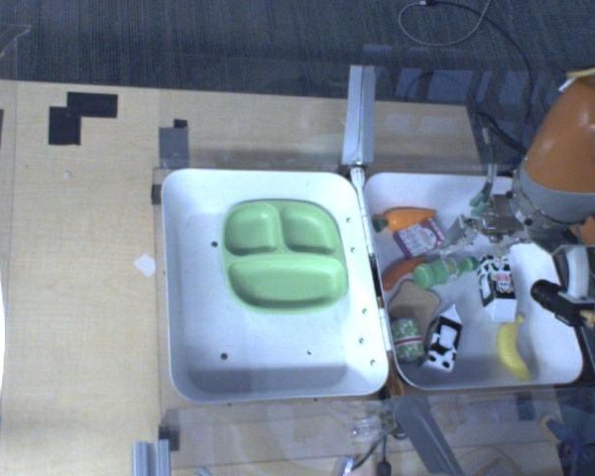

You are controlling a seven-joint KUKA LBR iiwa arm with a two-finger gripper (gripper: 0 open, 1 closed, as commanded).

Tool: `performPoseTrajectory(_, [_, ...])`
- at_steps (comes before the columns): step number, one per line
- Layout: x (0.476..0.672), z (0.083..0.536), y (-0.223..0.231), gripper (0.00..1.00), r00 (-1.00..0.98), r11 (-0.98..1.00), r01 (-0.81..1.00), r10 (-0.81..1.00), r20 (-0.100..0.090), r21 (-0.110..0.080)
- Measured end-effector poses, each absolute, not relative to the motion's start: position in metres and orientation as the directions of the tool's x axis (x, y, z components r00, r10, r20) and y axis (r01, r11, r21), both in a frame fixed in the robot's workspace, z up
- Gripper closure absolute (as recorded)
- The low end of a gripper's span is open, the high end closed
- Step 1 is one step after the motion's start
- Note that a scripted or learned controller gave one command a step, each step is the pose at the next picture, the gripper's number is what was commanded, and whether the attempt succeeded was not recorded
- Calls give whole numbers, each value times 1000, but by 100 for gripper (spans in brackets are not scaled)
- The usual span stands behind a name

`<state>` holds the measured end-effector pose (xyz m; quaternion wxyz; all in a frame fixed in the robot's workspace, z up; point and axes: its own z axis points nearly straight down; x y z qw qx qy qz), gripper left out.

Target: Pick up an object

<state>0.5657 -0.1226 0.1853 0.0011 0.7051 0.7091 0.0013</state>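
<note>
Left bin [183, 296]: I log one green divided plate [283, 254], three compartments, lying flat near the middle, well apart from the walls.

Right bin [555, 365]: I log a cluster of small items. An orange carrot-like piece [409, 217] lies at the far side, with a purple-labelled packet [419, 236] just beside it; the label print is too small for me to read. A green bottle [442, 269] lies on its side near the centre. A brown flat piece [411, 297] sits below it, touching a small green can [408, 337]; I cannot read the can's wrapper. A black-and-white patterned carton [441, 340] rests at the near wall. A second black-and-white carton [497, 284] lies toward the right, and a yellow banana [512, 349] lies just below it.

Arm: the gripper [481, 228] hangs over the far right part of the right bin, above the green bottle's end. I cannot tell whether the fingers are released or clenched; nothing visibly sits between them.

Tabletop [69, 266]: pale wood, with black square marks [79, 117] at the far left.
</note>
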Motion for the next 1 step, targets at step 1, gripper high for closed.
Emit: performPoseTrajectory(1, [591,106,-125,0,78,-78,997,997,-1,20])
